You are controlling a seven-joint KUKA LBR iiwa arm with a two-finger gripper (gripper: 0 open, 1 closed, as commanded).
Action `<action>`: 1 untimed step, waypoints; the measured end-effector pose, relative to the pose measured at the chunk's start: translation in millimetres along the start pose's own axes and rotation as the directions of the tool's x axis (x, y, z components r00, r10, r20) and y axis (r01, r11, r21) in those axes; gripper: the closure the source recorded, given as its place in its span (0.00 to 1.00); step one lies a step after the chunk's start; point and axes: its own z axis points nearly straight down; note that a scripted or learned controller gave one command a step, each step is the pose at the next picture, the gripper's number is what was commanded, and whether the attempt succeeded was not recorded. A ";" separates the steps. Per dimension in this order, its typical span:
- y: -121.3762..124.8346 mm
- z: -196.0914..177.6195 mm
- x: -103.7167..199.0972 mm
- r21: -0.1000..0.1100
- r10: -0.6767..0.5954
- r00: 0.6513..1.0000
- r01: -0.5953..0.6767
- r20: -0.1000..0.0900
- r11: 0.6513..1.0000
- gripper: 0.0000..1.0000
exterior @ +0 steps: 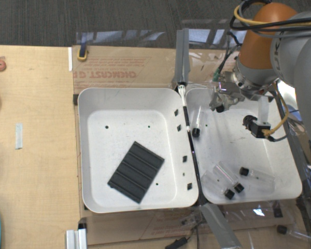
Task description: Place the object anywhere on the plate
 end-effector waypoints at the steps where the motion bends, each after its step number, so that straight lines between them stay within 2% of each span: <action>1: -20.6 -176.0 21.3 -0.002 -0.157 0.988 0.157 0.000 0.988 1.00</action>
